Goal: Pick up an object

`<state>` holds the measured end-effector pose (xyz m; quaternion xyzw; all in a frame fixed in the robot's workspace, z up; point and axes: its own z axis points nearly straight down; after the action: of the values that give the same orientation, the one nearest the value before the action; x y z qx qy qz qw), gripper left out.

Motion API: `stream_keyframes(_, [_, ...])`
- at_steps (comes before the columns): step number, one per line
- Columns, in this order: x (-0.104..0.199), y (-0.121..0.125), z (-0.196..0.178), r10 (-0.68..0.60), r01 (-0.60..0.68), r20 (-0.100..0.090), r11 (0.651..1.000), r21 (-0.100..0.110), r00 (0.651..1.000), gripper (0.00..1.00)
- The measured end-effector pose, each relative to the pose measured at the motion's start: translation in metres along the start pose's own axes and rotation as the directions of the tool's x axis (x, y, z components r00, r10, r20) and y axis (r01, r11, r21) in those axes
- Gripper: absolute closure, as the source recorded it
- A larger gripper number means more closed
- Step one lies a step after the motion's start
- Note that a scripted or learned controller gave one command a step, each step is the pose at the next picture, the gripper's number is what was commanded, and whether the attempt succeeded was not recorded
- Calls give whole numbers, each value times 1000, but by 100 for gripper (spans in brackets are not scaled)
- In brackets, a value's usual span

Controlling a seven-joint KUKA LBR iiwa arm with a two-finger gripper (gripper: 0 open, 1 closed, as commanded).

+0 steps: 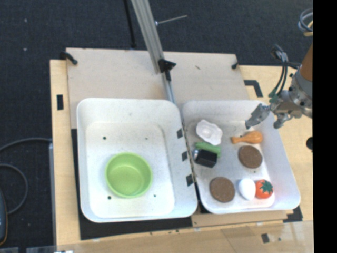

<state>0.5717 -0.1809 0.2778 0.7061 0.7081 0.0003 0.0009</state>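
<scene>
Objects for picking lie in two shallow white bins set side by side on a pale wooden bench (60,157). Largest is the left bin (95,115), which holds a single lime-green bowl (128,175), upright, in its lower middle. The right bin (281,167) carries the clutter. A grey metal post (150,36) slants up from the gap between the bins toward the top of the frame.

From the right comes the grey arm (301,91), its gripper (267,117) poised over the right bin's upper right part, just above an orange-tan drumstick-shaped piece (248,138). Its two fingers are spread apart, one reaching left, the other down, and nothing sits between them.

Within the right bin, a crumpled white item (209,132) lies near the upper left, with a green-and-black block (206,153) just below it against the bin's left side. A brown disc (250,157) sits below the drumstick-shaped piece; a second brown disc (222,189) rests lower, near the front wall. Beside that second disc, to its right, is a white egg-like object (246,188), and touching it on the far side is a small red piece with a green top (264,188), like a strawberry or tomato, nearest the bin's lower right corner.
</scene>
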Motion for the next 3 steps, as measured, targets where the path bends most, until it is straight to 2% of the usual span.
stream_keyframes(1, [0, 0, 0, 0, 0, 0, 1000, 0, 1000, 0])
stream_keyframes(3, [12, 1, 105, 5, -5, 0, 1000, 6, 1000, 0])
